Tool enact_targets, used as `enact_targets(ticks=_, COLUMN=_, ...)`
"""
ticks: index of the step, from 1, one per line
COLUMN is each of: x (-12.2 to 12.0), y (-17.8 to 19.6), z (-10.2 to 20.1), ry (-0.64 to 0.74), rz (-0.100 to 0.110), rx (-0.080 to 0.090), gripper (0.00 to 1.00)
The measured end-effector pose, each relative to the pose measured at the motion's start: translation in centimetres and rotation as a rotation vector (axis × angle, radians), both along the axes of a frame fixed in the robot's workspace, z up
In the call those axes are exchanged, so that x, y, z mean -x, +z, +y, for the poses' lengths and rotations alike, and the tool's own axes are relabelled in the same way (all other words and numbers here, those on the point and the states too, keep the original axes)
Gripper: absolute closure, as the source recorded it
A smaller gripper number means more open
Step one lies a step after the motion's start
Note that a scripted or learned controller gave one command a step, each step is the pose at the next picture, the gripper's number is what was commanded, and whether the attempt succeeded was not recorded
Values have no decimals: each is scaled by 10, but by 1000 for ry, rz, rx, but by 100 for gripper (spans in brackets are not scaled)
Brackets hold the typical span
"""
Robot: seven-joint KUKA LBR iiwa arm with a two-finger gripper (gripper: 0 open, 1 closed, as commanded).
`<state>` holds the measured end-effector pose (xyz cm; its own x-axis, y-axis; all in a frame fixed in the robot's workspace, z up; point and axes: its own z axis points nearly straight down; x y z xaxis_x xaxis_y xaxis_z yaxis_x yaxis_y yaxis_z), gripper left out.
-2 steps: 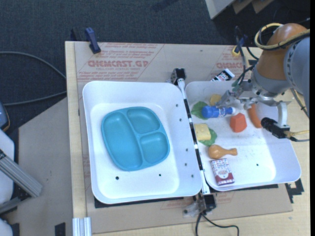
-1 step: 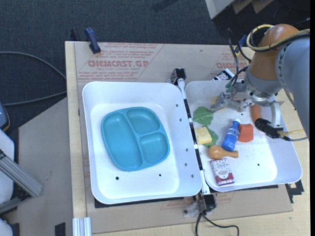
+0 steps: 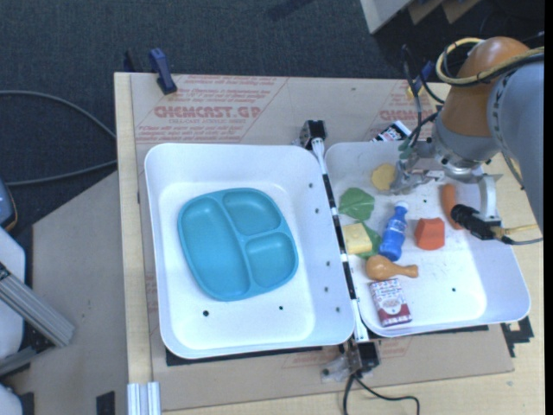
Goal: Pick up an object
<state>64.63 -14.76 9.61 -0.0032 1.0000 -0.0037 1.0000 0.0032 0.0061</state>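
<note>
Left bin carries a blue divided plate near its centre. Right bin carries a yellow round piece at its far left corner, with a green leaf, yellow block, blue bottle, red block, chicken leg and small carton along its left side. Gripper sits low beside the yellow piece, possibly touching; whether its fingers are apart or together cannot be told.
</note>
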Motion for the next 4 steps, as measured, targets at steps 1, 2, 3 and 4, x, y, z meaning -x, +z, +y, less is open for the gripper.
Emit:
enact_targets(ticks=1, x=0, y=0, z=0, ry=0, rz=1, rx=0, gripper=0)
enact_targets(ticks=2, x=9, y=-10, z=25, ry=-2, rz=5, rx=-4, gripper=0)
enact_targets(ticks=3, x=19, y=-9, z=55, ry=-3, rz=3, rx=-3, gripper=0)
enact_targets(ticks=4, x=18, y=1, z=55, ry=-3, rz=1, rx=-4, gripper=100)
